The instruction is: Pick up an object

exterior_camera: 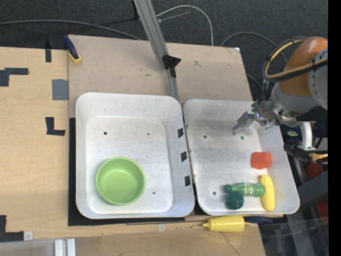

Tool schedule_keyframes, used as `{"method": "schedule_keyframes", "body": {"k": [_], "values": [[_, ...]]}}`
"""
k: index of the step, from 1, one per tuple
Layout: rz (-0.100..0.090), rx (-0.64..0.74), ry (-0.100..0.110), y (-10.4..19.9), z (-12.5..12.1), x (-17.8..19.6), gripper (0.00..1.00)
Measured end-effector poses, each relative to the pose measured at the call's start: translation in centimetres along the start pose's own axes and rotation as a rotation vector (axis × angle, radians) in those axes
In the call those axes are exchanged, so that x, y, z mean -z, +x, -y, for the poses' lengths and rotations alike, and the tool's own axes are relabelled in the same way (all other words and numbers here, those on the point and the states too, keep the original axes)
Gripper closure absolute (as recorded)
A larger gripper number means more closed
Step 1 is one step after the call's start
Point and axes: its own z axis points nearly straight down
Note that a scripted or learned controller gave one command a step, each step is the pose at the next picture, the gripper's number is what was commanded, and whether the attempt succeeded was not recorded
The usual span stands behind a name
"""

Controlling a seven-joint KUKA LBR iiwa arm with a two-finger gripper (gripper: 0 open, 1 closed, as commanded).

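Overhead, we read the scene from the claw outward.

Claw: we saw the gripper (244,122) over the upper part of the right bin (213,143), reaching in from the right on the grey arm (298,97) with its orange band (306,55).

Claw opening: we made out two thin fingers (240,126) splayed a little apart and slanting down to the left; we judged them parted, though the detail was small.

Claw contents: we saw nothing between the fingers, only the white bin floor beneath them; whether the tips touched that floor we could not tell.

Orange block (260,160): it lay below the claw and a little to its right, apart from it, in the same bin.

Green bottle (244,190): it lay on its side farther below the claw, near the bin's lower edge, well apart from the fingers.

Dark green piece (234,200): it sat just beneath the bottle's left end, touching or nearly touching it.

Yellow object (268,191): it lay at the bottle's right end, below the orange block, well apart from the claw.

Green bowl (121,181): it stood far to the claw's left and lower, in the left bin (128,111).

Yellow bottle (226,224): it lay outside the bins on the bench, below the right bin's lower rim, farthest from the claw.

Metal pole (154,28): it slanted across the bench up and to the claw's left.
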Motion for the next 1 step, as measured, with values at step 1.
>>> {"method": "schedule_keyframes", "body": {"k": [1], "values": [[0.001,0.000,-0.001,0.12,0.10,-5.45,0.00]]}}
